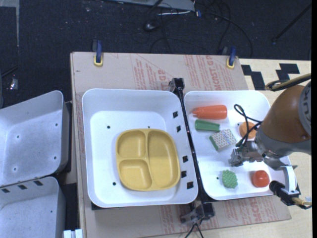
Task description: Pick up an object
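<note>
The right bin [218, 97] holds an orange carrot-like piece [210, 112], a green block [206, 126], a checkered grey pad [223, 139], a green knobbly ball [229, 179], a red tomato-like ball [260, 178] and an orange item [246, 129] partly hidden by the arm. My gripper [239, 157] hangs low in this bin, between the checkered pad and the green ball. Nothing shows between its tips.
The left bin [99, 108] carries a yellow divided plate [147, 159]. A black divider [185, 133] runs between the bins. The arm's orange-banded body [290, 120] covers the right bin's right side. Grey trays [29, 133] lie off the bench at left.
</note>
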`<act>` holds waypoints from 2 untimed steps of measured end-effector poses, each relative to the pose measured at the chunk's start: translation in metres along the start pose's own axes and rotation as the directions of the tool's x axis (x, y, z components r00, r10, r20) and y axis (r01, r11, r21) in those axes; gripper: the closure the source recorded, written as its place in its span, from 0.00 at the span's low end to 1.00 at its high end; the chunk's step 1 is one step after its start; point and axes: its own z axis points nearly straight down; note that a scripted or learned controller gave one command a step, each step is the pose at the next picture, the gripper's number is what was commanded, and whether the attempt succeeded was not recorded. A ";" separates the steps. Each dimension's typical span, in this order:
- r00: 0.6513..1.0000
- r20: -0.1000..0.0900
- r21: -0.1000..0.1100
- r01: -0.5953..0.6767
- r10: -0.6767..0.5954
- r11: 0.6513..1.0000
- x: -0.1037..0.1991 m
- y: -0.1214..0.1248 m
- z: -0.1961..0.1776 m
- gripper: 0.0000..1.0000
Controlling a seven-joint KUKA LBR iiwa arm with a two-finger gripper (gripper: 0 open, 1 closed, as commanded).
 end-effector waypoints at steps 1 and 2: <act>1.000 0.002 -0.005 0.005 -0.005 1.000 0.007 -0.006 -0.052 1.00; 1.000 0.002 -0.006 0.006 -0.006 1.000 0.015 0.002 -0.101 1.00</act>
